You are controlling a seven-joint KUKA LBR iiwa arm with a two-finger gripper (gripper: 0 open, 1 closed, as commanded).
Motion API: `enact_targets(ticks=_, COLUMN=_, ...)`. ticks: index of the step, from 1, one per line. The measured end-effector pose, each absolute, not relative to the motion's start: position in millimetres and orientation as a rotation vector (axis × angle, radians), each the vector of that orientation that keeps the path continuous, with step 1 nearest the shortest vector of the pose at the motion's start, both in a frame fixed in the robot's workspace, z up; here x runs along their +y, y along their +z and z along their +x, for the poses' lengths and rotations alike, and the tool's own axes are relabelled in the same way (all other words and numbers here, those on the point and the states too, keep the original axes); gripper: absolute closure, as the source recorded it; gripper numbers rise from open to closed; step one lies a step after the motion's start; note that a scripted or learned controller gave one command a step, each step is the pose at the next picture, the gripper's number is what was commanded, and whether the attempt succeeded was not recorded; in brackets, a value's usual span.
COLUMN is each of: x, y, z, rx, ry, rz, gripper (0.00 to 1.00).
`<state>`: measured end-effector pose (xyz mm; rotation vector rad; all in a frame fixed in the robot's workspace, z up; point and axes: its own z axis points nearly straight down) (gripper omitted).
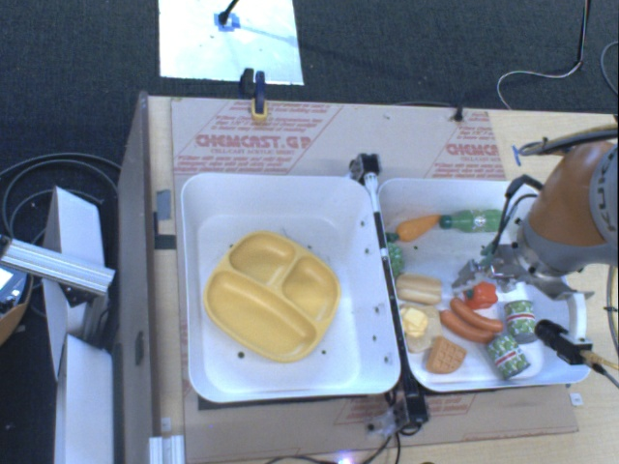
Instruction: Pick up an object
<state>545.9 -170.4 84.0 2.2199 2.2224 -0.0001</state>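
Camera view, from above at a slant: two white bins sit side by side on a cardboard-covered surface (290,129). Left bin (218,211) holds a yellow divided plate (273,295). Right bin (580,375) holds the toy food. The arm (580,201) reaches in from the right, with its pincer (481,276) low over the middle of the right bin.

Progress, as a judgement: the pick is not done. Nothing is visibly lifted; every item lies on the bin floor. The pincer sits just above or touching a small red pepper (483,295), which is the likely target. Whether the pincer is open or closed cannot be told at this size, and no item can be seen between its tips. Closing on the item and lifting it remain.

The pepper is small, red and rounded, and lies near the bin's middle. Just below it is a red sausage (468,323), long and curved. To its left is a bun (419,287). Near the far wall lie an orange carrot (419,227) and a green bottle (474,221). Two striped cans (514,336) stand to the right, close to the sausage. A yellow piece (415,321) and a brown cracker (445,355) lie near the front.
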Motion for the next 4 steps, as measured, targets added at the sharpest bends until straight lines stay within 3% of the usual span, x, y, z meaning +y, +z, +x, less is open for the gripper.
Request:
enact_targets(ticks=1, x=-170.4, y=94.8, z=547.1, rx=2.221, ry=0.003, rz=2.217, gripper=1.00)
enact_targets(ticks=2, x=-170.4, y=94.6, z=547.0, rx=2.221, ry=0.003, rz=2.217, gripper=0.00)
enact_targets(ticks=3, x=-182.1, y=114.6, z=638.2, rx=2.223, ry=0.004, rz=2.213, gripper=0.00)
enact_targets(ticks=4, x=-133.3, y=83.1, z=654.6, rx=2.232, ry=-0.039, rz=2.249, gripper=0.00)
